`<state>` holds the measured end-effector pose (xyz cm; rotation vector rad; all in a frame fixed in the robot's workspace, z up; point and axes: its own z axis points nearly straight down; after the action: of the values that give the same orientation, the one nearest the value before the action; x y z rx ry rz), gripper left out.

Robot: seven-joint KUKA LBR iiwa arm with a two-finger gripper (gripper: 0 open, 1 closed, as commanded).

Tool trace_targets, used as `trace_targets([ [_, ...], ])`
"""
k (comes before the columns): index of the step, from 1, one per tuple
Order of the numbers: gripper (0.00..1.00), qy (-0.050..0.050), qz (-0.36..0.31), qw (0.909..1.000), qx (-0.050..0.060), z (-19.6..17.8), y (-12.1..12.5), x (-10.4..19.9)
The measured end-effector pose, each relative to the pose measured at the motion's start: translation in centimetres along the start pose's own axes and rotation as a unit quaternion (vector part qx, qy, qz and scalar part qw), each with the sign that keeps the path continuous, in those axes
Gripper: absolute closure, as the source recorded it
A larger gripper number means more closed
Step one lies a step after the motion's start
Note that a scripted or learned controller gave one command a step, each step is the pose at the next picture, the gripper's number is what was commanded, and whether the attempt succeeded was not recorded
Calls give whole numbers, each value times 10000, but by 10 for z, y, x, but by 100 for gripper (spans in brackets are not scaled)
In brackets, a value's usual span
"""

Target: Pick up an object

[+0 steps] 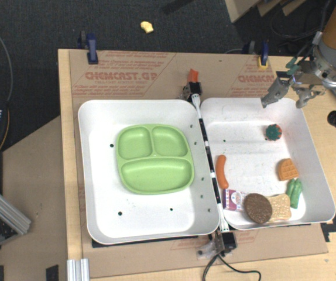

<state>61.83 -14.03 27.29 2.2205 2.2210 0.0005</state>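
Gripper (285, 93) shown w/ fingers spread, nothing pinched, above far rim of right bin (315, 157). Green-red object (273, 132) seen just below it, on bin floor, apart from other items.

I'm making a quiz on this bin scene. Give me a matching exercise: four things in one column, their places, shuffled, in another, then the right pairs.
Things:
1. green divided plate
2. orange sausage
3. gripper
4. brown round patty

Places:
A. near corner area of the right bin
B. above the right bin's far edge
C. middle of the left bin
D. right bin, beside the divider between bins

Pairs: 1-C, 2-D, 3-B, 4-A
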Motion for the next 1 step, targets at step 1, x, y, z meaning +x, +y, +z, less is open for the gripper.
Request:
trace_targets([
  [1, 0, -18, 17, 10000, -9, 53, 36, -61],
])
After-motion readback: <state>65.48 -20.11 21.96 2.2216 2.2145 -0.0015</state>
